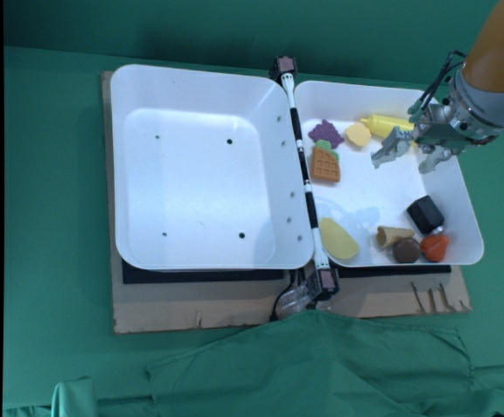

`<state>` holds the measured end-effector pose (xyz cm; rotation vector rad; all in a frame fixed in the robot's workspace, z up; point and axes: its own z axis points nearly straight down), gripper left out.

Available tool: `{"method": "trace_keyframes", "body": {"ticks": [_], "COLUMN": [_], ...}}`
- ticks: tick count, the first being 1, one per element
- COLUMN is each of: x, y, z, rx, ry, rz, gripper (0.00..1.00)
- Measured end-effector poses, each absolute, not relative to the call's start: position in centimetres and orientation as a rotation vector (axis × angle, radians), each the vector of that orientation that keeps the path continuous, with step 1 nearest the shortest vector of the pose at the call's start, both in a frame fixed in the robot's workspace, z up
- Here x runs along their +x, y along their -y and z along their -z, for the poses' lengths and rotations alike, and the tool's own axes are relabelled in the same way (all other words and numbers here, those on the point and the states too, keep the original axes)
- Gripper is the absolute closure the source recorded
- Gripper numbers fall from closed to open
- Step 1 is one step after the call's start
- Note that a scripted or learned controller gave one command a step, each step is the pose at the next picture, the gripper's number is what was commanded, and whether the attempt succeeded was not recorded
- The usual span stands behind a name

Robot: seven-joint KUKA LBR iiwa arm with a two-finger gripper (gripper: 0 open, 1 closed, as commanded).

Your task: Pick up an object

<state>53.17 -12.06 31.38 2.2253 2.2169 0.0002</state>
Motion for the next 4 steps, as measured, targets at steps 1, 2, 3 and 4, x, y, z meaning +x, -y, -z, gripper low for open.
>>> {"method": "trace_keyframes", "body": {"ticks": [1, 2, 3, 4], "x": [53.2, 53.1, 53.1, 53.3], "y": [12.1, 12.6, 12.2, 12.3], "z": [-31.4, -27.3, -23.0, -18.4], "rx": [2.225, 2.228, 2.228, 2.222], "ry": [-2.217, -2.217, -2.219, -2.212], "rz": [0.0, 0.004, 0.004, -0.005], "gripper": [0.0, 0.0, 0.0, 0.0]}}
